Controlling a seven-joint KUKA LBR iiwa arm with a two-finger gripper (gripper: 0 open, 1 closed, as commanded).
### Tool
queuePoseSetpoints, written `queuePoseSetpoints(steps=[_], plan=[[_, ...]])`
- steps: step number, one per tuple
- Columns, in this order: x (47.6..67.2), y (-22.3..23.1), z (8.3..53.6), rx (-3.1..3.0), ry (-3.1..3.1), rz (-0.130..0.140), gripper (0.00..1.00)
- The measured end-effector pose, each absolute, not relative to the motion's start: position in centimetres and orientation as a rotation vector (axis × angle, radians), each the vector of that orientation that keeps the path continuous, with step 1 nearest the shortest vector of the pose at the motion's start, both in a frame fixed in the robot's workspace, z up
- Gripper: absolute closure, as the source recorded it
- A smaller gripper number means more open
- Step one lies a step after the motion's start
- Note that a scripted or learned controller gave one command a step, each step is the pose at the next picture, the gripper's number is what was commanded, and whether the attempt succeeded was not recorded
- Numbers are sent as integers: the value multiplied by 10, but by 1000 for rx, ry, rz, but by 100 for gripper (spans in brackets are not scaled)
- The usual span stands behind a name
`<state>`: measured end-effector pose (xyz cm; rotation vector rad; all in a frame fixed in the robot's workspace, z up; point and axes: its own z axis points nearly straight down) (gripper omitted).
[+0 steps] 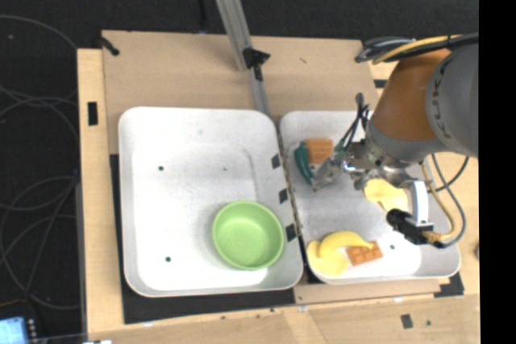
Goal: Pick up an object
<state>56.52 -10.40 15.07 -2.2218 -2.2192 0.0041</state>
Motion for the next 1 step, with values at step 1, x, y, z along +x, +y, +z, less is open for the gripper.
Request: queuePoseSetpoints(steps=[1], plan=[[567, -104, 163, -2229, -2216, -6, 100]])
